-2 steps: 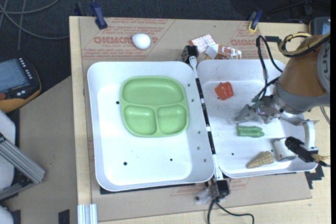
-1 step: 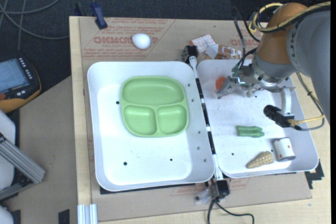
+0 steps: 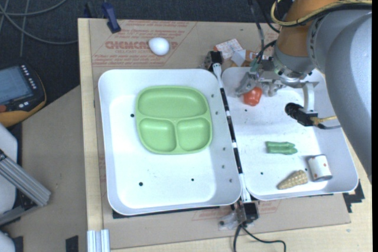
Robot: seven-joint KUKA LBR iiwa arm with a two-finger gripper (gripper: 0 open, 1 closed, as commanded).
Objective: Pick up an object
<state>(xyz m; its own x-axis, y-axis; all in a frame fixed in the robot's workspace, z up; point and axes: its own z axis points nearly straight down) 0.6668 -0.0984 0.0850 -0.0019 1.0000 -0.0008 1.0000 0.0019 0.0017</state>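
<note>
**Gripper over a red object at the far end of the right bin**

The arm (image 3: 331,32), grey with an orange band, reaches in from the right and ends in the gripper (image 3: 258,84), low over the far left part of the right bin (image 3: 331,183). A small red-orange object (image 3: 253,97) lies directly beneath the fingers (image 3: 244,87), touching or nearly touching them. The fingers appear to straddle its upper edge, but the wrist hides the contact, so it cannot be told whether they are spread or pressed onto the object.

Elsewhere in the right bin: a green pod-shaped piece (image 3: 280,148) lies near the middle; a tan ridged cone (image 3: 293,179) lies near the front edge; a small white-and-brown cylinder (image 3: 319,167) sits just beside the cone, to its right. A black fitting (image 3: 297,113) on a cable hangs below the wrist, over the bin floor.

The left bin (image 3: 118,186) holds a pale green divided plate (image 3: 173,118), with one long compartment toward the far side and two smaller ones toward the near side. Behind the bins, on the brown board (image 3: 94,127), rest a white egg-shaped object (image 3: 158,45) and a blue clip (image 3: 110,17).
</note>
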